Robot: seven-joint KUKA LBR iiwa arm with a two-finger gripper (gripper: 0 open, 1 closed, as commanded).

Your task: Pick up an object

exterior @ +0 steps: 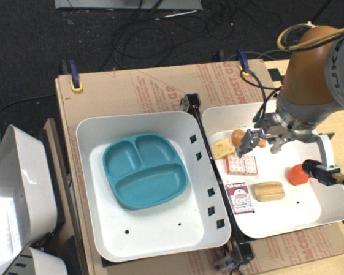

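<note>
Objects for the pick lie in the right bin, which sits at the 3 o'clock side of the table. The gripper hangs over that bin's upper left part, and whether its jaws are spread or pressed together I cannot tell from this slanted view; nothing is visibly caught between them.

Nearest the gripper, at its 9 o'clock, is a small orange ball-like piece, probably light and smooth, so it may roll or slip; a grip across its middle would suit. Just beside it, at 8 o'clock, lies a yellow wedge, likely stiff and light, best taken across its flat sides. At 7 o'clock from the gripper lies a pink printed packet, flat and thin, hard to pinch except at an edge. Below it, at 6 o'clock, a second printed card or packet lies flat, equally awkward. Beside that is a tan oblong block, which looks rigid and matte, the easiest hold, taken across its short width. At 4 o'clock sits a red-orange round piece, touching or nearly touching a black part.

Count: six loose items in the right bin, one of each. The left bin holds one teal divided tray. Two bins in all.
</note>
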